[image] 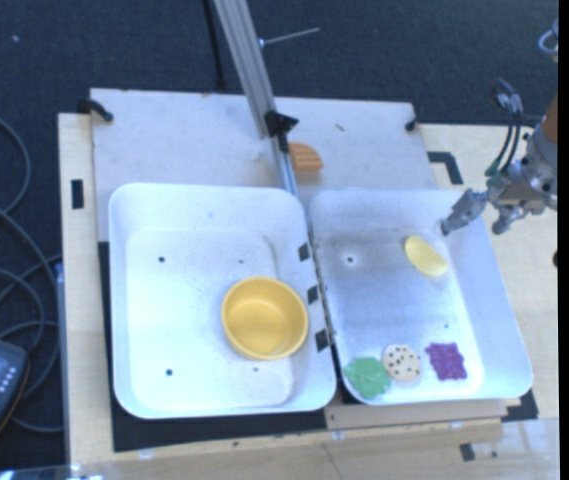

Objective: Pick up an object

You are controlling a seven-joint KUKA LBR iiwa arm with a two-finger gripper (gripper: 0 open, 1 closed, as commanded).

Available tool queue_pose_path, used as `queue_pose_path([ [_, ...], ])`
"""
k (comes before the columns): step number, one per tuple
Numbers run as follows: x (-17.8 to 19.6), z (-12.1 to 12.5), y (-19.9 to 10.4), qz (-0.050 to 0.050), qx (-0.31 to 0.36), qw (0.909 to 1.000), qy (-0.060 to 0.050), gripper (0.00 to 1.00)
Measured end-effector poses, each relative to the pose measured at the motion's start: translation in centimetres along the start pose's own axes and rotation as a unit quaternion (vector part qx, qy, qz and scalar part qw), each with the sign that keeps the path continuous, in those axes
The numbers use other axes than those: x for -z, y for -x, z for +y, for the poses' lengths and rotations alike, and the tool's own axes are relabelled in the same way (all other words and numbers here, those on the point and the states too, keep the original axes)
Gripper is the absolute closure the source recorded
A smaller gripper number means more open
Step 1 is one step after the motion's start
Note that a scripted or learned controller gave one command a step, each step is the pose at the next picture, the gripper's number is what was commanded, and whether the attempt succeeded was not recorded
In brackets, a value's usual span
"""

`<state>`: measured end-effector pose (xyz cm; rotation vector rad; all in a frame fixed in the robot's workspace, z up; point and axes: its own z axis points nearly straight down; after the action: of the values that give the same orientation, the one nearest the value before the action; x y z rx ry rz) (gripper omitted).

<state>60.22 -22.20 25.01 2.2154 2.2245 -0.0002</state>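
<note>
The arm's end effector (pixel 479 214) hangs spread wide and empty over the right white bin's (pixel 494 298) far edge. The flat yellow oval piece (pixel 426 255) lies nearest, likely its target.

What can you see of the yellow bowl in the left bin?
The yellow bowl is round, smooth and plain, plastic by its look, with a slightly paler rim and a deeper yellow inside. It stands upright, mouth up, with nothing in it. It rests on the floor of the left bin, toward that bin's right side and lower half, close to the wall shared with the other bin. Nothing besides the bin floor touches it.
</note>
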Motion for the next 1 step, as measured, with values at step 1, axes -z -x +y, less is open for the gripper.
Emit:
queue_pose_path([
  [1,0.00,-0.01,0.02,0.000,0.000,1.0000,0.000,0.00],
])
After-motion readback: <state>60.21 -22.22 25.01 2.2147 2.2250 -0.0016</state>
